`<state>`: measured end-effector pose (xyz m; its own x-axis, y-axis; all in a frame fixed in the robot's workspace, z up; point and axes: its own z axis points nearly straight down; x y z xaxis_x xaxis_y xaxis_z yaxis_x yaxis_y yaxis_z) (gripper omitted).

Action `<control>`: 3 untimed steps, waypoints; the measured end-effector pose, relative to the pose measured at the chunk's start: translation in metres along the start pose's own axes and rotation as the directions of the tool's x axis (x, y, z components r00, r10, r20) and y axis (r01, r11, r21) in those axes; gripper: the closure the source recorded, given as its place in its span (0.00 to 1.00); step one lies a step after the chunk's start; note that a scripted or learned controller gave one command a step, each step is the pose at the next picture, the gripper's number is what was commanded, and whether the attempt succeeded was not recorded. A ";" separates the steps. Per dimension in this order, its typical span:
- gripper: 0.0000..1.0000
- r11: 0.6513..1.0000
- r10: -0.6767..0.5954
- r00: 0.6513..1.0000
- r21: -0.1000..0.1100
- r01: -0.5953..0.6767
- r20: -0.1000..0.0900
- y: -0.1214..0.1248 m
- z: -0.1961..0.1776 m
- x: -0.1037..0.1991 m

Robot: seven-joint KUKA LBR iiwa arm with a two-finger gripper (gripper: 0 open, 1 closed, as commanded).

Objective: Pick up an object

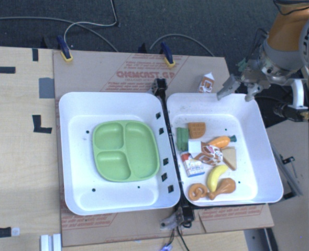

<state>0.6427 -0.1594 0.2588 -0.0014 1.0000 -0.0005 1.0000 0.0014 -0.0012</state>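
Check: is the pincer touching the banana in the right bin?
Apart. The camera view shows the pincer above the right bin's far rim, with bare white bin floor and other toys between it and the banana near the front.

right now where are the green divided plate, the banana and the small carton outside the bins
green divided plate point(126, 150), camera view, on the ridge where its compartments meet
banana point(216, 177), camera view, middle of its yellow curve
small carton point(207, 82), camera view, its front face, on the cardboard behind the right bin

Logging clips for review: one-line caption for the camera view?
End effector open above right bin's far rim; toy food including banana inside, green divided plate in left bin.
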 end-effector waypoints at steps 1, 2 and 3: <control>0.00 1.000 0.000 1.000 0.000 0.000 -0.001 -0.060 0.169 0.016; 0.00 1.000 -0.001 1.000 -0.005 0.001 0.001 0.003 0.173 0.038; 1.00 1.000 -0.002 1.000 0.005 0.002 -0.001 0.001 0.165 0.038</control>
